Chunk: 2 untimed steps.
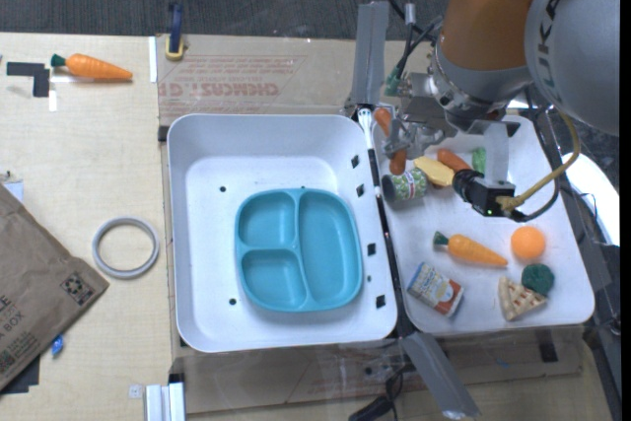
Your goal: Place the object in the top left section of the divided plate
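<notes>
The task names no particular object; the likeliest candidates are the small can (408, 184) and the pale yellow piece (434, 171) lying in the right bin (572, 306) near its upper left corner, just under the jaws (406, 145). Whether the jaws are released or clenched cannot be told, since the wrist hides them. The can's long axis runs roughly left to right. Elsewhere in that bin lie a carrot (471, 250), an orange ball (528, 243), a small carton (435, 288) and a wedge (520, 299). The divided plate (299, 251) sits bare in the left bin (197, 212), its top left section well to the left of the jaws.
</notes>
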Each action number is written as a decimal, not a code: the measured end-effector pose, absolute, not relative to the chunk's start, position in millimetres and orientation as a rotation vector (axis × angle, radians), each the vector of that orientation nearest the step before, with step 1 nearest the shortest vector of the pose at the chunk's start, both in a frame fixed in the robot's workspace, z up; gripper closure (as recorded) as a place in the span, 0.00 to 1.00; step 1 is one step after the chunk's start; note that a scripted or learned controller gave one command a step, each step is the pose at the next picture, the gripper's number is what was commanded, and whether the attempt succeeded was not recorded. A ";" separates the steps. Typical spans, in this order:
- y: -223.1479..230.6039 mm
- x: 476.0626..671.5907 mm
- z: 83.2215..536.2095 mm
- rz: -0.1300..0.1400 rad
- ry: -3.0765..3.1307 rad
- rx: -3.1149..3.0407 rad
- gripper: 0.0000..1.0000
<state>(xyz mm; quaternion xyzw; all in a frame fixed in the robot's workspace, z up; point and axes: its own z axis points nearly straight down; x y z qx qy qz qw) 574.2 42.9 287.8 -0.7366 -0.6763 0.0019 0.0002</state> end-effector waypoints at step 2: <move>80.0 490.0 190.6 0.005 -2.636 -1.704 1.00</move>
